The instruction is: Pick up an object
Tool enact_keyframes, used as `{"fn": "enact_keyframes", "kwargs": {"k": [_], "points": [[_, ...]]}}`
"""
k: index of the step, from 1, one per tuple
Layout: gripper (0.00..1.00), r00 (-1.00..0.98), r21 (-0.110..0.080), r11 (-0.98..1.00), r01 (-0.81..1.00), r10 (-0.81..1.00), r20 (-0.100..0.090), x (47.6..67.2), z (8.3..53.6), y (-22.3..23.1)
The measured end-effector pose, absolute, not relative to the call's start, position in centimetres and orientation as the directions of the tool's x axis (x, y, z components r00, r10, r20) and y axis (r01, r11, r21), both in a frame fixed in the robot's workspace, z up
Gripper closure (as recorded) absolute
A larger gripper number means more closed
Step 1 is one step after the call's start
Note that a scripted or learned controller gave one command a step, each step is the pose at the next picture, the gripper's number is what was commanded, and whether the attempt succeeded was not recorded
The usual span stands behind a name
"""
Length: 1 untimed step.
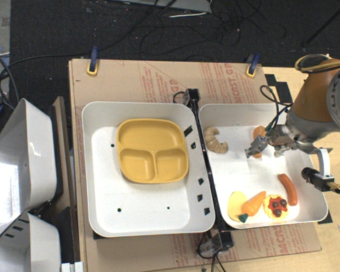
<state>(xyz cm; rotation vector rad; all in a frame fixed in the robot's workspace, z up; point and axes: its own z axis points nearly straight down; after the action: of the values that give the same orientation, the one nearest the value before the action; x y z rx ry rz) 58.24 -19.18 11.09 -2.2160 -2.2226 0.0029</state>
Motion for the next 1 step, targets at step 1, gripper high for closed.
{"fn": "enact_keyframes", "kwargs": {"k": [1], "points": [[1.0, -0.003, 0.002, 0.003, 1.0, 1.0, -0.001, 58.37, 12.44, -19.23]]}}
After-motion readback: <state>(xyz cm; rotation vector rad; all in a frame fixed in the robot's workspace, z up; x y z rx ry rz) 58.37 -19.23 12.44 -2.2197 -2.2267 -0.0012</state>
